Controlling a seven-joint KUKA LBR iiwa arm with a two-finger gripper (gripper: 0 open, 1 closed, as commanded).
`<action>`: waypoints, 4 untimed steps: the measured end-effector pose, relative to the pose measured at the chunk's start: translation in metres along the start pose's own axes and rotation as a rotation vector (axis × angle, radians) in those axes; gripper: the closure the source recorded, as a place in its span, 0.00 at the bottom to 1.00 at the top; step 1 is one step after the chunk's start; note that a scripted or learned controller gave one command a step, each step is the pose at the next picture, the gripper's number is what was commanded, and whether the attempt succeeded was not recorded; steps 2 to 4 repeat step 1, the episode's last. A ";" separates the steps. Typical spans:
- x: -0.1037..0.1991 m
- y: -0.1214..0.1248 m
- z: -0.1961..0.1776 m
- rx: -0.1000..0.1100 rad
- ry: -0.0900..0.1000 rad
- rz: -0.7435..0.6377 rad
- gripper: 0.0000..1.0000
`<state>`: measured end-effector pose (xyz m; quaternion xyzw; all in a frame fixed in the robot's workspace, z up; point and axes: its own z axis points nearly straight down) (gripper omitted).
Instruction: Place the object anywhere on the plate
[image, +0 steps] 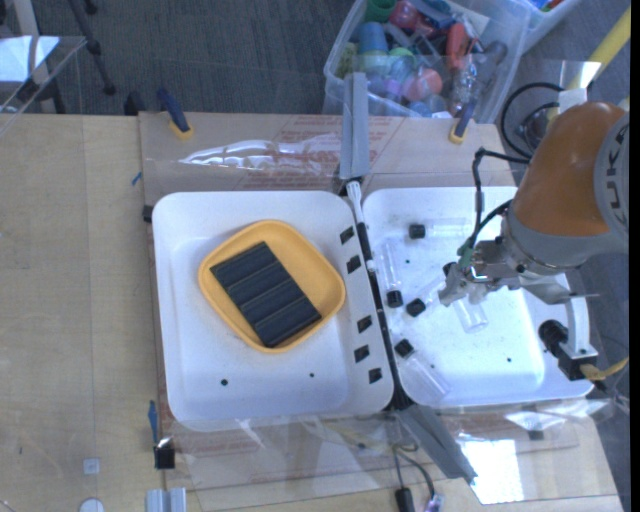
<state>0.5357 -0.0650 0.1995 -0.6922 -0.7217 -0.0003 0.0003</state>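
Where arm (560, 190) overhangs right bin (500, 370), pincer (470, 290) fingers indistinct.

Two shallow white plastic bins are counted, a left one (190, 395) and a right one (520, 375). One square yellow plate (325, 285) is seen, and one dark ribbed rectangular block (265, 292) is counted on it.

Even, bright overhead lighting with soft, faint shadows. The two white bins (260, 400) wash out close to pure white, losing surface detail, most strongly below the fingers (470, 300), which blur into the bin floor. Glare streaks the clear plastic sheet (270, 152) on the desk (70, 300), well up-left of the fingers. Overall sharpness is modest; small items look soft.
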 end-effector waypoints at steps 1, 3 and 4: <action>0.000 0.000 0.000 0.000 0.000 0.000 0.00; 0.000 0.000 0.000 0.000 0.000 0.000 0.00; 0.000 0.000 0.000 0.000 0.000 0.000 0.00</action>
